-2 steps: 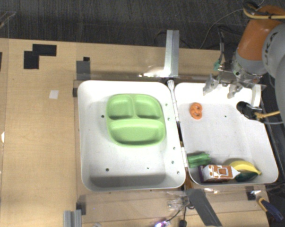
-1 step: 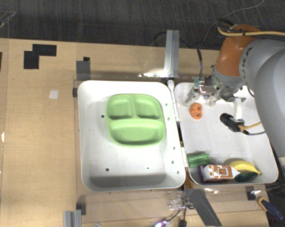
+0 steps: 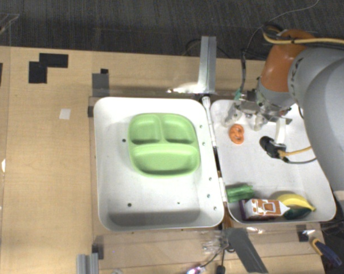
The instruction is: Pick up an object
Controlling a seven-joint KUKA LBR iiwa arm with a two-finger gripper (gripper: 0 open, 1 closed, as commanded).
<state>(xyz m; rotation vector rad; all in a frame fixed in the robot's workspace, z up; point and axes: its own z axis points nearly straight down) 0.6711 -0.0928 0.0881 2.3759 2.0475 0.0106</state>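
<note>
The little orange object sits on the floor of the right bin, just below the end effector, not touching it. Can't tell its finger state. Green divided plate lies in the left bin; banana along the right bin's near edge.

Grey arm, orange wrist band

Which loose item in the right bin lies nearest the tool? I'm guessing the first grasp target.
The small orange item, just below the tool. The green item, carton and banana lie along the bin's near edge.
</note>
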